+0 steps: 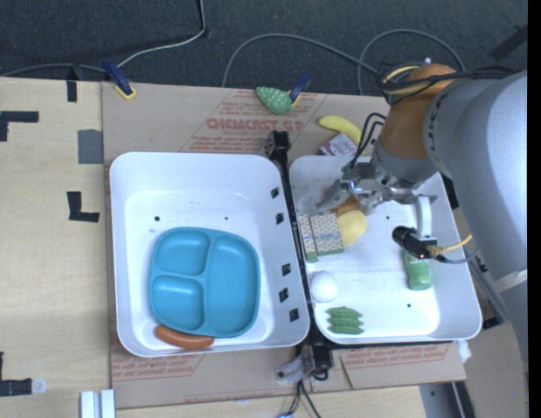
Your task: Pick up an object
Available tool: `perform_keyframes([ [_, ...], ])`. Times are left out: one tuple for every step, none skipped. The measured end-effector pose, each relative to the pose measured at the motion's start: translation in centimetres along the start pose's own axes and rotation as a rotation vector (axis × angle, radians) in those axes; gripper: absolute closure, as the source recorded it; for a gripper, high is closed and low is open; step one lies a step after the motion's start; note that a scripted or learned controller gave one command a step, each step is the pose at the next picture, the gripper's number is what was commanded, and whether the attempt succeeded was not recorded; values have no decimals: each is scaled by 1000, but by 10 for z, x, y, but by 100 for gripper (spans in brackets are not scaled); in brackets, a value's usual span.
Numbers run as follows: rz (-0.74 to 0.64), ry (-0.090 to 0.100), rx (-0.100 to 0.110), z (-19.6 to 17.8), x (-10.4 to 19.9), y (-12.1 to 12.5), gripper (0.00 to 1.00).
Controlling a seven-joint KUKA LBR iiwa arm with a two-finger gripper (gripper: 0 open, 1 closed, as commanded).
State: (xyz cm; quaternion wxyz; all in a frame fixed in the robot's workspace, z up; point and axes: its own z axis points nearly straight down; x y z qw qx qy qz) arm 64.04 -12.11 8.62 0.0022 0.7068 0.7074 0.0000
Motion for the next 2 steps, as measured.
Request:
perform_keyframes([
  [-1,2,1,0,-1,9,0],
  [-2,2,1,-9,0,9,100],
])
